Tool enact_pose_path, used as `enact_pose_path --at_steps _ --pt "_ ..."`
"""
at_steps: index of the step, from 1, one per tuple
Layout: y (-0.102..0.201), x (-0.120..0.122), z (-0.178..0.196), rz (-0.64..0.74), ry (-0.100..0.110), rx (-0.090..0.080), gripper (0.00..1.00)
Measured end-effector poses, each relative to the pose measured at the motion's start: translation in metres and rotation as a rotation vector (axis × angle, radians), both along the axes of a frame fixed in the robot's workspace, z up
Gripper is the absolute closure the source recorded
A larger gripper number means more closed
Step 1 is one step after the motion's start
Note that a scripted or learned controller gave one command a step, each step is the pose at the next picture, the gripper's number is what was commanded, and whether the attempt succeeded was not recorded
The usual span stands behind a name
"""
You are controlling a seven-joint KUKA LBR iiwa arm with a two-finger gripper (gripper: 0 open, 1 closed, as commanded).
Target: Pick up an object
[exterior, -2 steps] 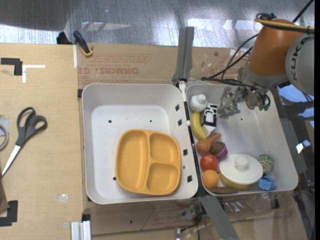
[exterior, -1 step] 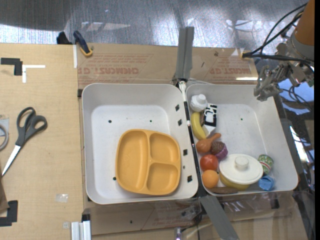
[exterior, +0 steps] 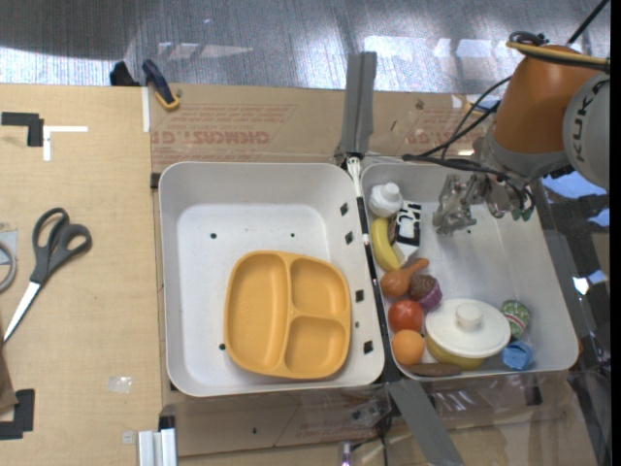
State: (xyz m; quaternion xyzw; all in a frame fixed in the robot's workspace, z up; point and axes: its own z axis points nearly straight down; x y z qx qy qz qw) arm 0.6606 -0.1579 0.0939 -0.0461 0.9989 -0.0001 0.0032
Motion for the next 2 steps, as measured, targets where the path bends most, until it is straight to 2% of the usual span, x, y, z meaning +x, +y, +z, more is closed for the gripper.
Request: enact_pose_path --at_steps 1,2 --pt "0.0 0.0 0.0 0.0 0.0 0.0 0.0" --pt "-0.065 0.0 0.132 -0.115 -0.002 -0.001 0.0"
